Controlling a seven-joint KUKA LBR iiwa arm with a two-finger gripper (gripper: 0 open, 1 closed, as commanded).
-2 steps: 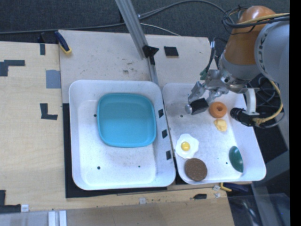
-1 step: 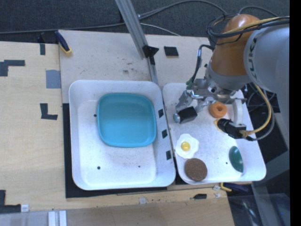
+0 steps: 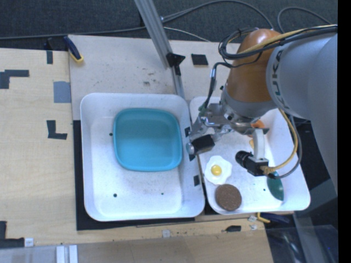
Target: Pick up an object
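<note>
- The gripper (image 3: 204, 137) hangs low over the right bin's (image 3: 296, 199) left edge; whether it is released or clenched, I cannot tell.
- A glossy fried egg (image 3: 218, 170) and a round brown patty (image 3: 228, 197) lie just below it.
- A smooth, rounded-square teal plate (image 3: 147, 139) sits in the left bin (image 3: 96, 163).

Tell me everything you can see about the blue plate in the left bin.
The blue plate is a squarish dish with rounded corners and a raised rim, teal, smooth and plastic-looking. It lies flat and upright on the floor of the left bin, toward its upper middle, turned slightly against the bin's walls. Nothing rests on it, and the gripper hangs off to its right, apart from it.
</note>
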